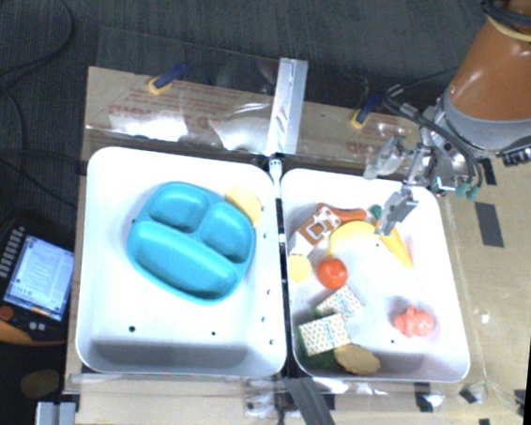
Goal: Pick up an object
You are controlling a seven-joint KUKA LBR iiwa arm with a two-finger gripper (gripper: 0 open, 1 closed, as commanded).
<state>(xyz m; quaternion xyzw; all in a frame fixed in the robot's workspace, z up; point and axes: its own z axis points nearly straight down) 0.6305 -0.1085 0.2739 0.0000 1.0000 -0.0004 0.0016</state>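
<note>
My gripper (392, 186) hangs over the back edge of the right bin (452, 302), open with nothing between its fingers. One fingertip (399, 211) sits just above an orange carrot-shaped piece (398, 247). Beside that lie a yellow curved piece (353, 233) and a brown and white toy (322, 224). A red ball (332, 272) rests near the bin's middle, and a pink-red object (413, 321) lies to the right. Two patterned boxes (325, 333) and a brown disc (356, 360) lie at the front.
The left bin (95, 312) holds a blue divided plate (192, 237) and a yellow lump (244, 203) at its back right. A small yellow piece (299, 267) rests against the divider wall. The arm's orange band (502, 67) looms at top right.
</note>
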